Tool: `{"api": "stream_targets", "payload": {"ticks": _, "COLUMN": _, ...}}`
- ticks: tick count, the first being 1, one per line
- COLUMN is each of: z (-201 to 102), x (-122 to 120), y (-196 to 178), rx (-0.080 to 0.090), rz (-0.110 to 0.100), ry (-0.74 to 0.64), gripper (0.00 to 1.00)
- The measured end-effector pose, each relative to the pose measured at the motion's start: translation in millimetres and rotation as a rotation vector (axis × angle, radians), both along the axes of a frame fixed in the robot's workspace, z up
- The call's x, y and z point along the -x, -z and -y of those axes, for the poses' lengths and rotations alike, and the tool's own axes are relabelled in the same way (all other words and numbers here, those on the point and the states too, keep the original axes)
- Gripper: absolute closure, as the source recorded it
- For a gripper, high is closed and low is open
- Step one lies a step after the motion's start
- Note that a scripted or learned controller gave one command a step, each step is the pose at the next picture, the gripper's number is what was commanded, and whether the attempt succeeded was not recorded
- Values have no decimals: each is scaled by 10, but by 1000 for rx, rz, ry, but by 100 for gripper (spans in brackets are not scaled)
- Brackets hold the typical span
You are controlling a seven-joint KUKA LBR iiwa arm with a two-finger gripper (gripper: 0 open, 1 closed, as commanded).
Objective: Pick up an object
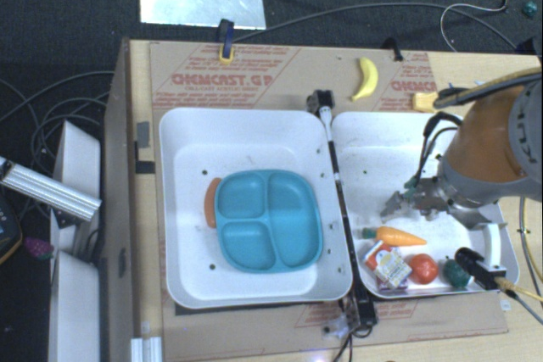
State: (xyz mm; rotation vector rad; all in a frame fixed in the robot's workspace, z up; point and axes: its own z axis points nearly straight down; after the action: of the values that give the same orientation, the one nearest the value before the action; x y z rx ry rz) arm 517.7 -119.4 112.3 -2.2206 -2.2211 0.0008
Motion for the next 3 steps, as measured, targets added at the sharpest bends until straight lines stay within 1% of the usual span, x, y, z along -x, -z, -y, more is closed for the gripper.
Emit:
{"api": "stream_targets", "payload": {"ticks": 1, "z": -1, "x": -16, "y": -110, "rx": 0, "rz": 5, "ry": -1, "gripper": 100}}
{"api": "stream_targets", "payload": {"ticks": 2, "z": -248, "x": 183, "y": -92, "rx": 0, "rz": 1, "ry": -2, "gripper": 100}}
{"api": "stream_targets", "payload": {"ticks": 3, "z": -246, "x": 171, "y": -198, "rx": 0, "rz": 4, "ry": -3, "gripper": 100}}
